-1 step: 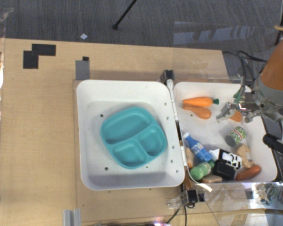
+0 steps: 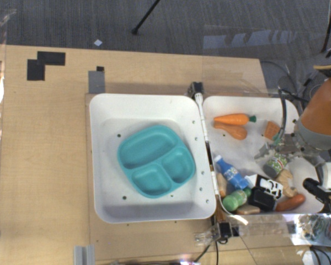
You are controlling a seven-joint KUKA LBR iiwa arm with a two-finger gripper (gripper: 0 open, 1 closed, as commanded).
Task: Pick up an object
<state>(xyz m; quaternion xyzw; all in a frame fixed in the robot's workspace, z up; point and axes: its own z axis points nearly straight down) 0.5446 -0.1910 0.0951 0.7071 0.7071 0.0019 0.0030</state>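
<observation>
Grip state impossible to tell. Under the gripper (image 2: 276,150), a small green-labelled can (image 2: 277,163): probably rigid, light, slick-sided; best pinched across its round body, mid-height.

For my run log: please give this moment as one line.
arm: over right bin | gripper: low by green-labelled item | grasp: unclear | left bin: teal divided plate

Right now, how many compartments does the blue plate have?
3. The teal divided plate lies in the left bin: one long compartment along its upper left, and two smaller ones at its lower and right sides.
</observation>
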